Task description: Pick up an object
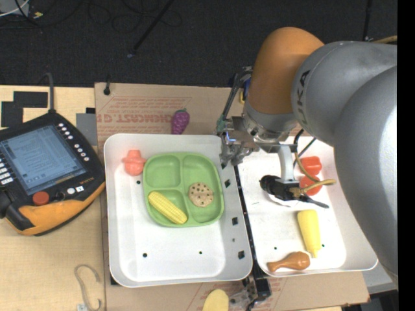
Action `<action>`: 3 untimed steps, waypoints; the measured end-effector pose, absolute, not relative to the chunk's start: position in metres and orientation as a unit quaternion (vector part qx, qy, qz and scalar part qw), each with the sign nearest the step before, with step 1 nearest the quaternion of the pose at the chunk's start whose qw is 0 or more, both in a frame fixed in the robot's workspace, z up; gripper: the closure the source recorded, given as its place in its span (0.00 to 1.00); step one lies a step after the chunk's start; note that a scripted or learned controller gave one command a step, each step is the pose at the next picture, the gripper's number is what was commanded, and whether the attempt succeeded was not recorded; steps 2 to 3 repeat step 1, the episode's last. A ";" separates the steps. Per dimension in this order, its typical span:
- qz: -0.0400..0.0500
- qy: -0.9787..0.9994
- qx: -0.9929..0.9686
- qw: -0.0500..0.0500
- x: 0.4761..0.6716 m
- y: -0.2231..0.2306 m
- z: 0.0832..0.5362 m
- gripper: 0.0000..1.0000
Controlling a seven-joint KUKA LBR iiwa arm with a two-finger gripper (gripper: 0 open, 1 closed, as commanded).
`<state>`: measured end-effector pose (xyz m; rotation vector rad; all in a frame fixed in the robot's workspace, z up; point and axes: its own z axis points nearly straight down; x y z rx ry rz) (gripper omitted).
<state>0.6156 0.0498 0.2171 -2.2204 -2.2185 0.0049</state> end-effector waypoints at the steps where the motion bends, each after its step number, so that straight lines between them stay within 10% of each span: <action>1: 0.001 -0.707 -0.707 0.001 0.602 0.052 0.231 1.00; 3: 0.001 -0.707 -0.707 0.001 0.602 0.052 0.231 1.00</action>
